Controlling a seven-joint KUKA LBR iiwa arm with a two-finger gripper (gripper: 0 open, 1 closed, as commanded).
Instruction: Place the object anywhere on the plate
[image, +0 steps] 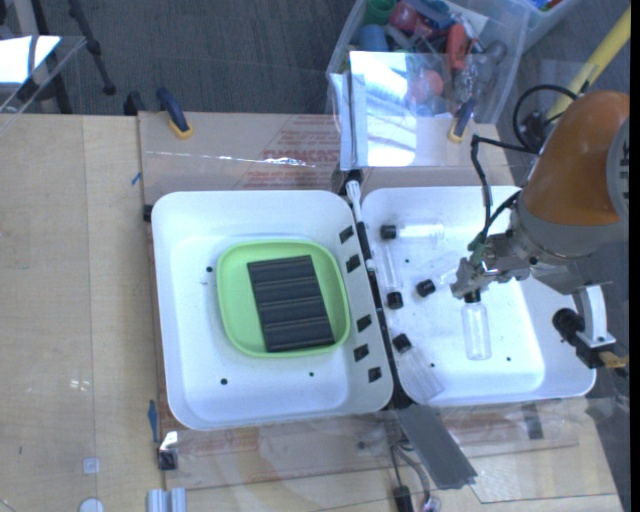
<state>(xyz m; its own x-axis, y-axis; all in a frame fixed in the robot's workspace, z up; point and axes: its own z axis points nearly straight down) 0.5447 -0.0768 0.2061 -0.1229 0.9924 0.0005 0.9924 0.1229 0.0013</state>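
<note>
Gripper, finger state unclear, hovers over the right bin above a clear bottle; green plate sits left.

Grey arm, orange band

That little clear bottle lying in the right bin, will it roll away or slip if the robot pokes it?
Probably yes. The clear bottle looks round and lies on its side on the smooth white bin floor, so a sideways nudge would likely roll it. Its see-through, shiny surface suggests hard plastic or glass, so it may slip. It looks light, judging by how small it is beside the hand.
</note>
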